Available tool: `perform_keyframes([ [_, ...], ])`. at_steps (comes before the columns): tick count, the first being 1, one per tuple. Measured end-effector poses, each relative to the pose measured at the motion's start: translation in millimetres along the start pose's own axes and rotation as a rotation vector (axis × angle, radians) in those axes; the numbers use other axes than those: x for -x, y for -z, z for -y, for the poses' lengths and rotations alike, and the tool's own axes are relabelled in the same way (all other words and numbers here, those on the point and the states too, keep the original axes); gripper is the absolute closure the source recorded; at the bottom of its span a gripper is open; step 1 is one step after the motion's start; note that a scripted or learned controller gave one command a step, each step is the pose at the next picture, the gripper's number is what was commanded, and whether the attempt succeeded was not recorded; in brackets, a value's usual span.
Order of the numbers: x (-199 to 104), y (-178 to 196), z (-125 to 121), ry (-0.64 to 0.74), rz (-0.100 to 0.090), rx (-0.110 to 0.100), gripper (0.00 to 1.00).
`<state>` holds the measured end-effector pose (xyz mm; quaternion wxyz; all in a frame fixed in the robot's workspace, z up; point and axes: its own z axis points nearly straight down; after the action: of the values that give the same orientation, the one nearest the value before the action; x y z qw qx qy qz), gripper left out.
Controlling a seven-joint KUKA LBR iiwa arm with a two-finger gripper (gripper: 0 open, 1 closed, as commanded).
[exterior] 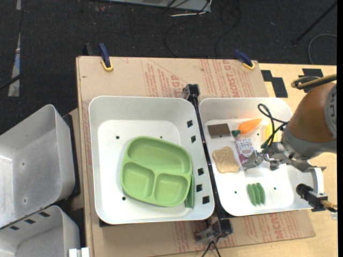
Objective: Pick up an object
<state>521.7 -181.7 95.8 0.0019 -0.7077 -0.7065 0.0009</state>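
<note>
Camera view, from above at a slant: two shallow white bins side by side on a cardboard-covered bench (161, 74). In the left bin (107, 114), a green divided tray (156, 171) with three compartments, lying flat toward the bin's near right part. In the right bin (278, 199), a brown rectangular block (218, 129) near the far left, an orange carrot-like piece (250, 125) just beside it to the right, a tan slice of toast (225, 160) below the block, a purple-and-white packet (245, 150) touching or just beside the toast's right edge, and a green ribbed pod (256, 193) lying apart toward the near side. Reaching in from the right, the grey arm with its orange band (315, 114), hanging over the right bin's right half. Gripper (261, 158) low beside the purple-and-white packet, close to its right edge; cannot tell from this angle whether apart, together, or clamped on anything. Further white bins (32, 154) off the bench at the left.
</note>
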Motion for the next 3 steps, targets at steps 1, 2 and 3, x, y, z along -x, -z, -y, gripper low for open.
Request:
perform_keyframes([
  [1,0,13,-1,-0.001,0.001,0.005,1.0],
  [2,-10,68,-6,0.005,0.003,0.009,1.0],
  [3,-4,112,-5,0.005,0.004,0.009,1.0],
])
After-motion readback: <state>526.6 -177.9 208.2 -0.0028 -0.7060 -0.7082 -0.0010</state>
